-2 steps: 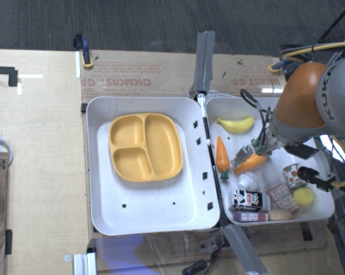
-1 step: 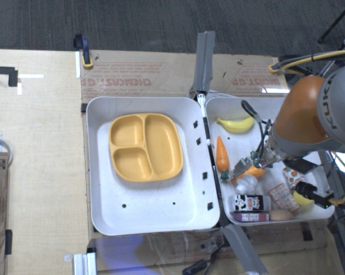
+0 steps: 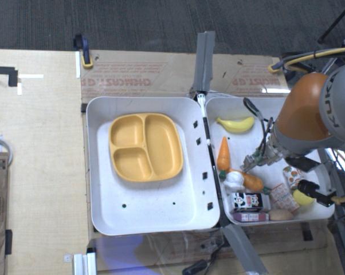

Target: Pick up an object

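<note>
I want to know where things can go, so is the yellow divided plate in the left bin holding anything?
Empty: all three compartments of the yellow divided plastic plate show bare yellow surface.

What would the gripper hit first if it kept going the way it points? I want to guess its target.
Probably the small orange carrot-like piece just below the gripper; depth is unclear.

Matt plastic tray [image 3: 145, 148]; glossy white bins [image 3: 98, 171]

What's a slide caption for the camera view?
KUKA arm's gripper low in the right bin among banana, carrot and cartons; divided yellow plate in the left bin.
</note>
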Robot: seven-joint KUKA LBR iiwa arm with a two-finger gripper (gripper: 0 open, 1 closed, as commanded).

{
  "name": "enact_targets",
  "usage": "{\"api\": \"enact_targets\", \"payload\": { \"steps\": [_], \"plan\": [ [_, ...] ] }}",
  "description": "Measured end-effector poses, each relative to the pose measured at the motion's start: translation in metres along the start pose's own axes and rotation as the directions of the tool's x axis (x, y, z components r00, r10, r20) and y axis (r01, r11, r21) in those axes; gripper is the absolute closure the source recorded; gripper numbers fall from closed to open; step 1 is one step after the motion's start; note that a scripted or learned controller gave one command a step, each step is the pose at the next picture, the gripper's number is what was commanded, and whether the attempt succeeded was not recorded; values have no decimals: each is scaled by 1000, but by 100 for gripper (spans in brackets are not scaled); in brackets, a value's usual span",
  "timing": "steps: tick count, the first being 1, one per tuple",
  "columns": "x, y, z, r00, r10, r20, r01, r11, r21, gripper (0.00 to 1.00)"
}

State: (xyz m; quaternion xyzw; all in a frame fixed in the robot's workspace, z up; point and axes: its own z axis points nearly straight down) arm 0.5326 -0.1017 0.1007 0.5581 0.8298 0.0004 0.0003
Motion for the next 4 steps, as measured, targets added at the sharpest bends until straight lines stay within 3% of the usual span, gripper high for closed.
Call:
{"api": "enact_targets", "payload": {
  "steps": [1, 2, 3, 4],
  "plan": [
    [-8, 67, -91, 977, 212, 2, -212, 977, 2, 100],
    [-22, 105, -90, 833, 553, 3, -553, 833, 4, 100],
    [-1, 136, -142, 908, 418, 3, -418, 908, 1, 100],
    [1, 61, -96, 991, 136, 0, -136, 991, 4, 100]
  ]
}}
